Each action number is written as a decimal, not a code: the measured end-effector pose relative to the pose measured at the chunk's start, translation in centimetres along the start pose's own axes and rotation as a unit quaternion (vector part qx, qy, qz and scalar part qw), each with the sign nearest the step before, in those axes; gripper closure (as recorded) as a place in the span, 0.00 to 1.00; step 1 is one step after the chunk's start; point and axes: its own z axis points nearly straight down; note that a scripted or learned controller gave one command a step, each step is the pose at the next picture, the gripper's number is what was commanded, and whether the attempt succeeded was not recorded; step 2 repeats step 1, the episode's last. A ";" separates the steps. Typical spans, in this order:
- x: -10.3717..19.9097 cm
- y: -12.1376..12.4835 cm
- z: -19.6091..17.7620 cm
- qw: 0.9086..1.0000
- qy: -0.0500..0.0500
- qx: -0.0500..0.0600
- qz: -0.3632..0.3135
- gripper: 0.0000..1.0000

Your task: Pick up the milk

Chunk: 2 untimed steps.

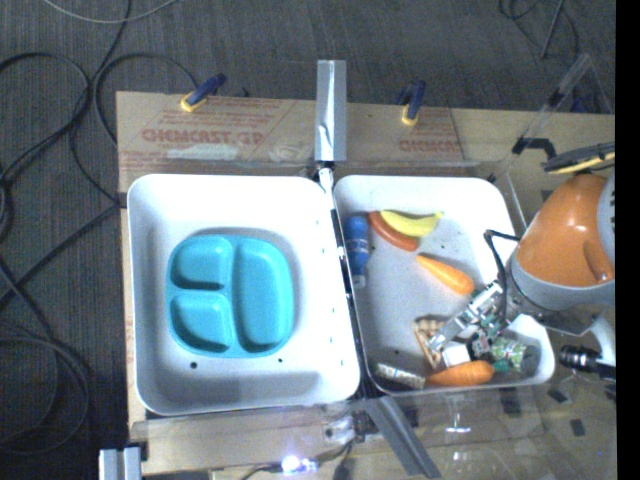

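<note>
My gripper [478,320] hangs low over the front right part of the right bin [400,193], below the orange band of the arm [565,243]. Right beside its tip, to the left, lies a small white and brown carton-like item [440,341], which may be the milk. It is partly covered by the gripper, and I cannot tell whether they touch. A blue bottle with a pale lower end [356,246] lies along the bin's left wall.
In the right bin are also a yellow banana on a red piece [405,226], a carrot [445,273] in the middle, a second carrot [460,374] at the front wall and a small green item [510,353]. The left bin [150,268] holds a blue divided plate [232,293].
</note>
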 end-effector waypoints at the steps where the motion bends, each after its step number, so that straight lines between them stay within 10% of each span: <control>1: -3.1 -2.4 -12.5 0.990 0.004 0.003 -0.139 0.00; 2: -3.1 -2.4 -12.5 0.990 0.004 0.003 -0.139 0.00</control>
